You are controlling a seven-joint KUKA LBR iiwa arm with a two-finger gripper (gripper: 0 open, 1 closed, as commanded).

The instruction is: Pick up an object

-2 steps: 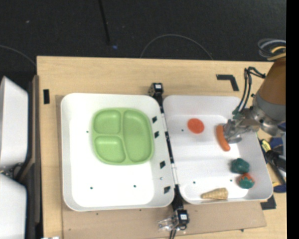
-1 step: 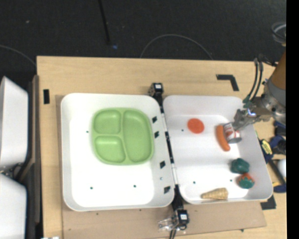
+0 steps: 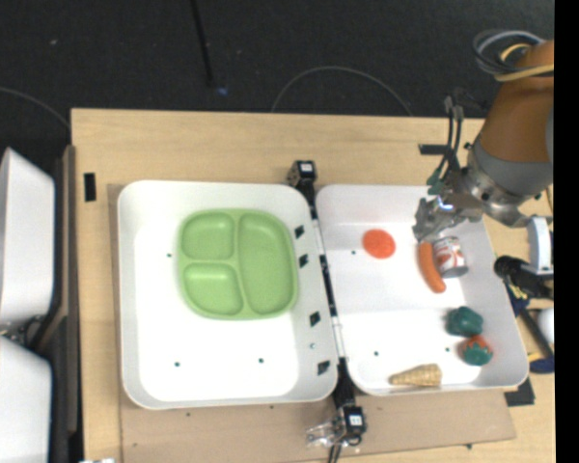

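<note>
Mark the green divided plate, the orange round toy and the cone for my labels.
green divided plate (image 3: 239,263): camera view, its centre ridge.
orange round toy (image 3: 379,244): camera view, its middle.
cone (image 3: 417,377): camera view, mid-body.

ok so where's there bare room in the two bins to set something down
Left bin: bare floor below the green divided plate, and a strip along its left wall. Right bin: free on the left half, between the orange ball and the cone. Crowded along its right side, where the tool, carrot, can and green toys sit.
</note>
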